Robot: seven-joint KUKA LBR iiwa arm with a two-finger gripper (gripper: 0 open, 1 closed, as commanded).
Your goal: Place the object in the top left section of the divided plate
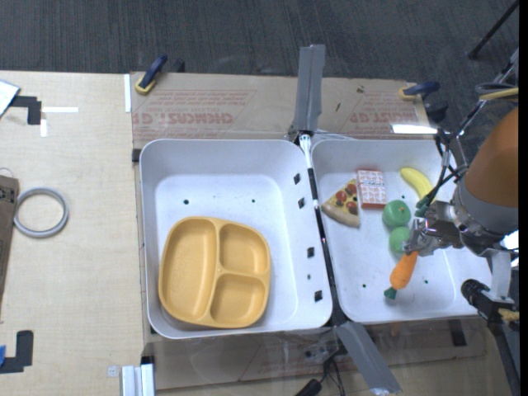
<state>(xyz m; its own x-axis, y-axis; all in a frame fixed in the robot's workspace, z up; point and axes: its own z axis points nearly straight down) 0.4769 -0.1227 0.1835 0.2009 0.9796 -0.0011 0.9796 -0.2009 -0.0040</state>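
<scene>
A yellow divided plate (216,271) with three sections lies in the left bin (165,172). In the right bin (346,295) lie a pizza slice (343,204), a red box (371,188), a banana (417,181), two green round fruits (397,214) and an orange carrot (402,271). My gripper (422,239) hangs over the right side of the right bin, its tip right by the lower green fruit (400,238) and just above the carrot's top end. The arm's grey wrist and orange band cover the bin's right edge.
A grey tape roll (37,212) sits on the bench at far left. Blue clamps (151,73) hold the cardboard behind the bins. A grey divider bar (308,97) runs between the two bins.
</scene>
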